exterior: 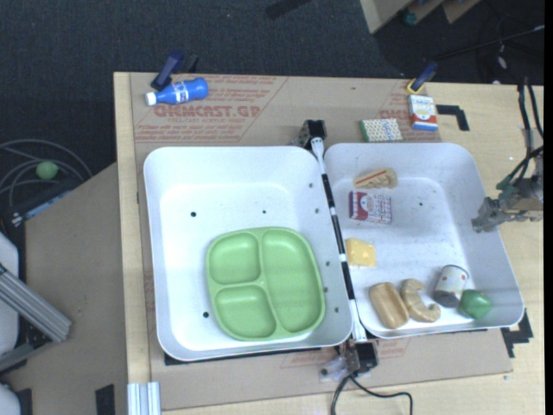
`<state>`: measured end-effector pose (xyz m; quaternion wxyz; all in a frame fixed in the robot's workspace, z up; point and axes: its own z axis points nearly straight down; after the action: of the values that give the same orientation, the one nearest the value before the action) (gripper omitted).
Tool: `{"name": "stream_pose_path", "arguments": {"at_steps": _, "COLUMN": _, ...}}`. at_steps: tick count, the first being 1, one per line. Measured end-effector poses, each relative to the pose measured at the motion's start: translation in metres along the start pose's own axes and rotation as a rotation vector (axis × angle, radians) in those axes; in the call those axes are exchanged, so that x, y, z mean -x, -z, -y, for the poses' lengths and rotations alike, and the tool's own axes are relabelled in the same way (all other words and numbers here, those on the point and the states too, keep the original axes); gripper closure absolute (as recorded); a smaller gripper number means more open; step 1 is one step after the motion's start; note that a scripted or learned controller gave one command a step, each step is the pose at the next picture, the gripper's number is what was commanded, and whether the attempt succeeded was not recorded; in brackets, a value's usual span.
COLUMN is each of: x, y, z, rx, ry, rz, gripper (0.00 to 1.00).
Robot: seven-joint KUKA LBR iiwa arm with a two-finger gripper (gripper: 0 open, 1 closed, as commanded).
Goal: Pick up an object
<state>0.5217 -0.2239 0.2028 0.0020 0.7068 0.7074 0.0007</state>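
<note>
You see a pale wooden tabletop (259,102) over dark carpet, with a blue-and-white bottle (177,92) near its far left corner and two small cards (382,130) along its far edge. Two white bins sit touching at the middle. The left bin (173,188) carries a green divided tray (263,282) toward its near side. The right bin (449,180) carries a red-and-white packet (371,207), a wedge-shaped piece (375,179) beyond it, a yellow block (360,253) by the left wall, and along the near wall a bread roll (388,304), a curved pastry (420,300), a small can (450,284) and a green ball (476,303). The hand (494,213) hangs at that bin's right rim, blurred; you cannot tell how far its fingers stand apart, and nothing shows between them. The arm is cut off at the right.
</note>
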Motion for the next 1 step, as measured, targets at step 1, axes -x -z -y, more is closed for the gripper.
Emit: {"name": "stream_pose_path", "arguments": {"at_steps": 1, "x": -0.0603, "y": 0.0135, "z": 0.0423, "rx": -0.005, "ry": 0.001, "rz": -0.003, "gripper": 1.0}}
